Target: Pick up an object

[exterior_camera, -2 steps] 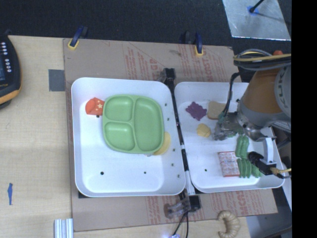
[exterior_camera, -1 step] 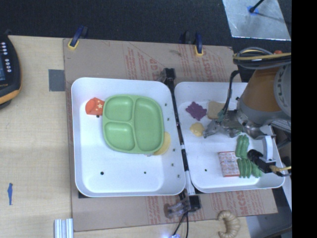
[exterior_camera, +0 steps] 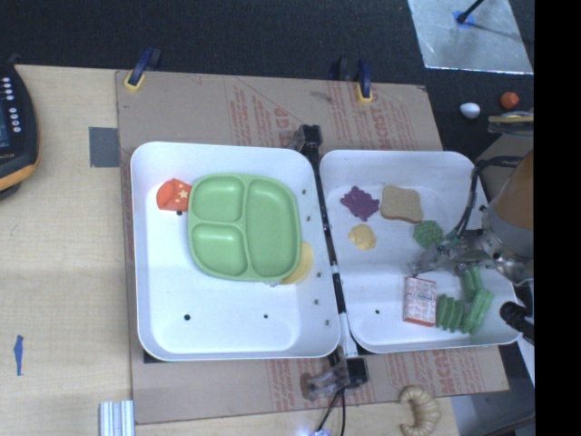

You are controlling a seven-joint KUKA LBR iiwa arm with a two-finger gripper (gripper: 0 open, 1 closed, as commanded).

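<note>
My gripper [exterior_camera: 447,255] hangs low over the right side of the right bin [exterior_camera: 381,330], with the arm's orange band [exterior_camera: 517,198] at the view's right edge. It sits just below a green broccoli piece [exterior_camera: 428,234] and just above a red and white packet [exterior_camera: 419,300]. A bunch of green pods [exterior_camera: 463,309] lies to the gripper's lower right. Farther left in this bin are a tan toast slice [exterior_camera: 400,203], a purple piece [exterior_camera: 359,202] and a small yellow piece [exterior_camera: 362,237]. I see nothing clearly held.
The left bin [exterior_camera: 163,325] holds a green divided plate [exterior_camera: 245,227], a red piece with a star [exterior_camera: 172,194] at its left and a yellow piece [exterior_camera: 302,263] peeking out under the plate's right edge. Clamps and a divider run between the bins.
</note>
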